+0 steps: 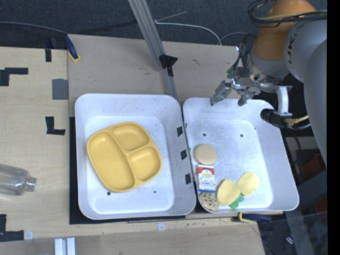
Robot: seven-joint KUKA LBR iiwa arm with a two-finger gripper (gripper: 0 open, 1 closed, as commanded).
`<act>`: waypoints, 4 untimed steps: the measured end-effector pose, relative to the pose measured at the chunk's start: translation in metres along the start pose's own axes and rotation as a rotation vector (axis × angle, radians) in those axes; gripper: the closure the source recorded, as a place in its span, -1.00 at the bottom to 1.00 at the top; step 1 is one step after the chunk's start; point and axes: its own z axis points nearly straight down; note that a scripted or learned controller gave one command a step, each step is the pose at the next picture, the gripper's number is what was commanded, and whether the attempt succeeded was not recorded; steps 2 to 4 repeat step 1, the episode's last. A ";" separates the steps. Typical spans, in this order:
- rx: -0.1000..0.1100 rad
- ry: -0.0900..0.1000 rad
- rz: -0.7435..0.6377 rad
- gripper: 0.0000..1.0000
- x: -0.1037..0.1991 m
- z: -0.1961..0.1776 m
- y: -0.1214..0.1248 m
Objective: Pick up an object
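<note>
Objects [223,184] are lying in the right bin [276,158]'s near corner; the gripper [230,95] is hovering over its far rim, its 2 fingers spread wide, gripping nothing.

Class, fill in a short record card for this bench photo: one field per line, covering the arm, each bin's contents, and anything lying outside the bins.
arm: gripper above the far rim of the right bin, jaws spread, nothing between them
left bin: yellow divided tray
right bin: round tan disc, small red-and-white packet, cookie, two pale yellow pieces, all toward the near side
outside bins: clear plastic bottle lying at the left of the bench
</note>
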 end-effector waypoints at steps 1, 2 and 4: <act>-0.005 0.002 0.000 -1.00 -0.006 -0.042 -0.017; -0.005 0.002 0.000 -1.00 -0.006 -0.042 -0.017; -0.005 0.002 0.000 -1.00 -0.006 -0.042 -0.017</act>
